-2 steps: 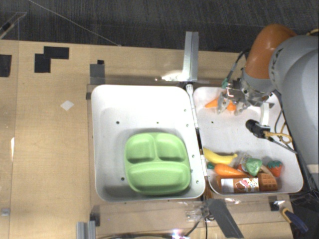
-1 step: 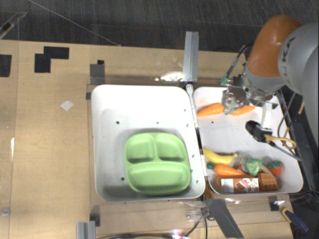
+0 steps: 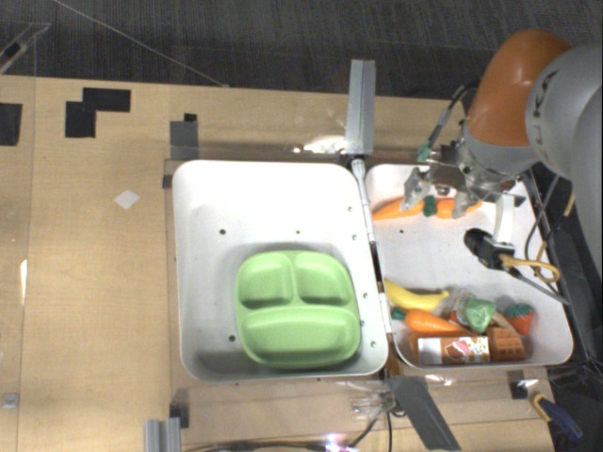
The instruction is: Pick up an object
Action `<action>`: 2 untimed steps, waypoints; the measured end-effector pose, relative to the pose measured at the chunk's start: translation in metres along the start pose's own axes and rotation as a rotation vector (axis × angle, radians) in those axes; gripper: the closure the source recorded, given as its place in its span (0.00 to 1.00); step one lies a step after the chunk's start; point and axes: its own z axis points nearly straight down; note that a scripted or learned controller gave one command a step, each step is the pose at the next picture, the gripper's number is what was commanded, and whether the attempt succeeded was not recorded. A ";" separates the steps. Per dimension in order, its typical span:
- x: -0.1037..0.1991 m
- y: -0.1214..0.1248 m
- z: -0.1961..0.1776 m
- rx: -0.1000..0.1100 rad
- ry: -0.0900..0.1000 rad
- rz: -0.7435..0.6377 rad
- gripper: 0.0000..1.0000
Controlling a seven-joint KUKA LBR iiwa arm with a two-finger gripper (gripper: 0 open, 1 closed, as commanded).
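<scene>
Jaws [image 3: 435, 199] are seen spread open over the right bin [image 3: 565, 342], straddling a carrot [image 3: 396, 208] at its far end without gripping it. More toy food [image 3: 462, 328] is heaped along the near wall. A green divided tray [image 3: 297, 307] is held in the left bin [image 3: 203, 252].

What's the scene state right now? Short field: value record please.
left bin: holds a green divided tray
right bin: carrot near the far edge; banana, second carrot and other toy food piled at the near edge
arm: over the far part of the right bin
gripper: right at the far carrot; open or shut cannot be told
object held: none confirmed
</scene>
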 end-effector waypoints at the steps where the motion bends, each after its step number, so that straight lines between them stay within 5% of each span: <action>1: -0.061 0.033 0.068 0.001 -0.001 0.094 0.00; 2: -0.075 0.050 -0.008 -0.002 -0.001 0.165 0.00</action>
